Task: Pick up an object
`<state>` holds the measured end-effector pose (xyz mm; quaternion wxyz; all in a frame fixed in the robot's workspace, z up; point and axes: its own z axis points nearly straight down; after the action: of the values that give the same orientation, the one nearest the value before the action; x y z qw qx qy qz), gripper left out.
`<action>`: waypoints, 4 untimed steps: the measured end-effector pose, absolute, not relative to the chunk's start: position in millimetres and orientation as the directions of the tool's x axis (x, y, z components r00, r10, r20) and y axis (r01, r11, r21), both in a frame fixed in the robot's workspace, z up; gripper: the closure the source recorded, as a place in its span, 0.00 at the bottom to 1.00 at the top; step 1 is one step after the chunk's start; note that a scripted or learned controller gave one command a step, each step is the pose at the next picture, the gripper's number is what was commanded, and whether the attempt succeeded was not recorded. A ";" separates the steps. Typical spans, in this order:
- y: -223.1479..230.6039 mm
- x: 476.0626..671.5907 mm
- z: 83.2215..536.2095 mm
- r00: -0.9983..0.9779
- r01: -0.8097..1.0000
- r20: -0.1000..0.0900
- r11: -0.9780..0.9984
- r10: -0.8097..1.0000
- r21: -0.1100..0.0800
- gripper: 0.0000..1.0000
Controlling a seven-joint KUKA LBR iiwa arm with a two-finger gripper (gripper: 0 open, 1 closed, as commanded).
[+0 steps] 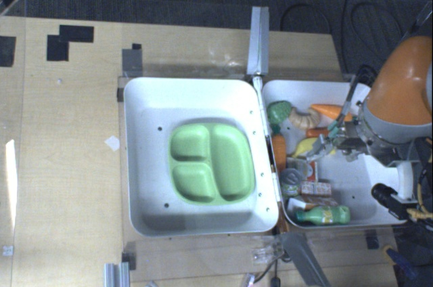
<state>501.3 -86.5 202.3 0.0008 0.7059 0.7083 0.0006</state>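
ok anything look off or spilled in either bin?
Nothing spilled or damaged. The green divided tray sits flat in the left bin. The right bin holds a loose pile, with a green bottle lying on its side, normal for a pick bin.

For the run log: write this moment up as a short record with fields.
left bin: holds a green divided plate
plate compartments: three, nothing visible in them
right bin: a clutter of small items along its left side
items: green bottle lying near the front edge; orange carrot-like piece near the back; green leafy piece at the back left corner
arm: reaching in from the right, over the right bin
end effector: low over the clutter, grip state unclear
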 end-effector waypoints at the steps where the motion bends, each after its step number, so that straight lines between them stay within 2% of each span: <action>1: -92.8 532.2 101.8 0.147 0.989 0.001 -0.147 0.989 0.018 0.00; 2: -91.3 535.3 111.7 0.148 0.989 0.003 -0.148 0.989 0.025 1.00; 3: -62.8 545.8 249.7 0.164 0.987 -0.001 -0.164 0.987 0.004 1.00; 4: -122.8 491.6 259.6 0.169 0.986 -0.002 -0.169 0.986 0.004 1.00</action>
<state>491.6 -122.8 259.6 0.0019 0.7645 0.6447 0.0006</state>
